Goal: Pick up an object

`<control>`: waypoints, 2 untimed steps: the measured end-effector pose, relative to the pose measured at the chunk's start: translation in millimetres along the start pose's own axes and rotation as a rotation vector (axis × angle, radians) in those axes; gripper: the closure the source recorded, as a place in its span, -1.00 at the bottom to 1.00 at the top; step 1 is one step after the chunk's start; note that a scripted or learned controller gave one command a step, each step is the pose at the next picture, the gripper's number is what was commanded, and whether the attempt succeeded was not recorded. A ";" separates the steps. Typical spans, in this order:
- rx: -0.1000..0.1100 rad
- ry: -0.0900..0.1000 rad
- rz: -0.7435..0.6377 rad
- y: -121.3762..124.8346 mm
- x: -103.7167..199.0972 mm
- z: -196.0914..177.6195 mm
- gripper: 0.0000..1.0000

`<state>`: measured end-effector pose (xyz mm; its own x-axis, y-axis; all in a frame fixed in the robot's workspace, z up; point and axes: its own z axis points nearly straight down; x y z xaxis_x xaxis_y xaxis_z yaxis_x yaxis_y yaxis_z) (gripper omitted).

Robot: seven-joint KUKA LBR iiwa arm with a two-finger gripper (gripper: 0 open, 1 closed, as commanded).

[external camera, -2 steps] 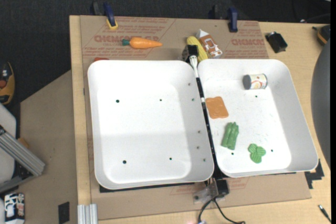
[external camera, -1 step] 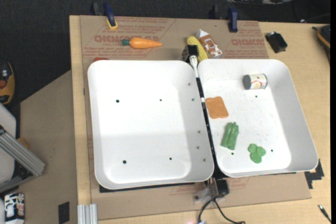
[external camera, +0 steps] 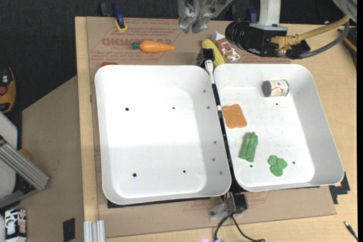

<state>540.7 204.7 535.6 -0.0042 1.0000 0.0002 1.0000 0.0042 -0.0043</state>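
You are at the start: nothing is lifted yet. Nearest the camera and farthest from the gripper (external camera: 195,22), the green pieces (external camera: 249,146) lie in the right bin (external camera: 317,116), then the orange block (external camera: 233,116) and the small can (external camera: 275,88). The carrot (external camera: 154,46) lies on the bench, below-left of the fingertips, which hang high with nothing between them; you cannot tell their spread

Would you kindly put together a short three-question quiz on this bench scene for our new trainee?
1. True or false: the carrot lies inside the left bin.
2. How many objects lie in the right bin?
3. Which sits nearest the bins' shared edge: A) small can, B) orange block, C) green leafy piece?

Key: 1 false, it lies on the cardboard beyond the bin; 2 four; 3 B.
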 end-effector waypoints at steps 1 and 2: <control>-0.002 -0.001 0.003 3.1 -1.0 0.5 -1.00; -0.006 0.000 0.001 3.3 -0.2 -10.4 1.00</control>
<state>544.0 204.5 546.0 -0.0030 1.0000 0.0004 1.0000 0.0030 0.0015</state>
